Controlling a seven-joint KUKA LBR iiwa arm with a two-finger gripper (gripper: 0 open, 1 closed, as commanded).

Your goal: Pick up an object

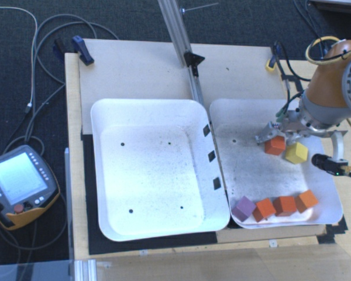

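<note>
The right bin [240,122] holds several small blocks. An orange-red block [274,146] and a yellow block [296,153] lie side by side at its upper right. My gripper [279,134] hangs directly over the orange-red block, partly covering its top edge. The grey arm with its orange band [327,84] reaches in from the right. Along the bin's front edge sit a purple block [244,208] and three orange blocks [285,205] in a row.
The left bin [105,122] lies next to the right one. A metal post [178,28] rises from the bench behind the bins. A black cable part [330,164] hangs over the right bin's right rim.
</note>
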